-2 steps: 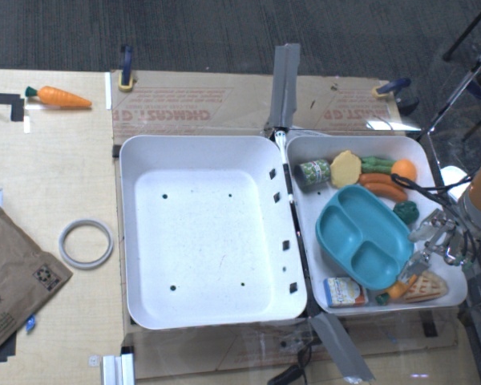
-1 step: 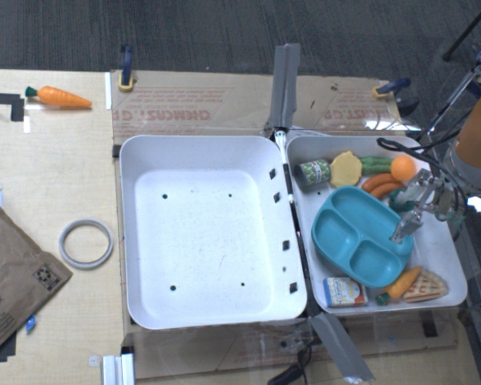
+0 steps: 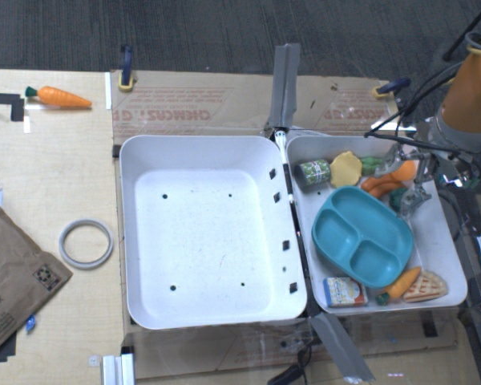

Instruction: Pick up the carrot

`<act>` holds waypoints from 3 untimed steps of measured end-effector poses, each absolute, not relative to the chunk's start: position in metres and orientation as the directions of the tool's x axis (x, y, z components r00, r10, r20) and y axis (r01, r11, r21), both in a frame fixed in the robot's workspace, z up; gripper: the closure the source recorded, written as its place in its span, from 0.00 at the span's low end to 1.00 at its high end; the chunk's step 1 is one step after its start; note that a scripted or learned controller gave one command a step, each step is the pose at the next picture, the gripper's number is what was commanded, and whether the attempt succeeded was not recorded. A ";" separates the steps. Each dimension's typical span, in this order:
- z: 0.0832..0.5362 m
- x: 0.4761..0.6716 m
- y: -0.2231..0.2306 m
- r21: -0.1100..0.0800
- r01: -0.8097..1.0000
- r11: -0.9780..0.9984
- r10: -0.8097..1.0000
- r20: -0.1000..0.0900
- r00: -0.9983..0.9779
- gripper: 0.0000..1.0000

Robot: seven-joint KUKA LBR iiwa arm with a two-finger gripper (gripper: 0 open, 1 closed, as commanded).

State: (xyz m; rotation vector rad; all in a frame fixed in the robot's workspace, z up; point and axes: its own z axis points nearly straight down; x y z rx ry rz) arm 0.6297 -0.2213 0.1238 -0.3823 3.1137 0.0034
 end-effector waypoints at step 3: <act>0.187 0.648 -0.191 -0.001 -0.794 0.608 -0.794 -0.006 -0.608 1.00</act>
